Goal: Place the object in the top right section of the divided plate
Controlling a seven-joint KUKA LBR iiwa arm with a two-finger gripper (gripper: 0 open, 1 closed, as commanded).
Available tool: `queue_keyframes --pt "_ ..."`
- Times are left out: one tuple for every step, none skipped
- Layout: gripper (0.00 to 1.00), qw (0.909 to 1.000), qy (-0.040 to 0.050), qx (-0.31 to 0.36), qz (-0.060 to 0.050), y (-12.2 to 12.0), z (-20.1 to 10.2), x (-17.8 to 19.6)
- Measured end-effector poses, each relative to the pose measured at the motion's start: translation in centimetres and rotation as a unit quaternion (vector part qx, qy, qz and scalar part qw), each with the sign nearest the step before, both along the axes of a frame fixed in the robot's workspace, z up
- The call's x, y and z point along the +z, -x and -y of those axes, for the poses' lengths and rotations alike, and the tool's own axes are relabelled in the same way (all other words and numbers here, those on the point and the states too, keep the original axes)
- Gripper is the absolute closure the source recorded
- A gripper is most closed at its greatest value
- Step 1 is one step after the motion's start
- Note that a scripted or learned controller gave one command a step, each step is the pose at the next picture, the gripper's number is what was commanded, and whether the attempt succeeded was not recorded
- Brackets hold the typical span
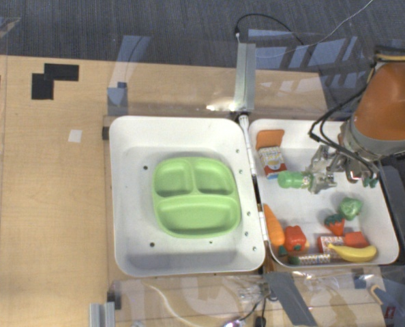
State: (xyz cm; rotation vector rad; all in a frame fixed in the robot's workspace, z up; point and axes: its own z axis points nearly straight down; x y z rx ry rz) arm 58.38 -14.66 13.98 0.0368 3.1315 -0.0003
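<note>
— Green toy [292,180] in right bin [391,240], pinched at one end by gripper [316,181], well apart from plate [192,197].
— Probably light, hard plastic, slippery; better gripped mid-body.

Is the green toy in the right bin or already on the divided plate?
In the right bin. The green toy lies by the hand; the divided plate sits in the left bin.

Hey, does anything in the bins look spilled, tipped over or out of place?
Nothing stands out. The green plate lies flat in the left bin; the toys lie loose in the right bin, with the gripper by a green toy.
</note>
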Motion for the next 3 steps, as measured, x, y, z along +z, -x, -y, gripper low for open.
queue_keyframes --pt "1.00 0.9978 0.0004 0.066 0.000 -5.2 0.7 -1.8" --pt "0.00 0.9979 0.0003 0.065 0.001 -5.2 0.7 -1.8" --pt "1.00 0.9979 0.0005 0.065 0.007 -5.6 0.6 -0.4"
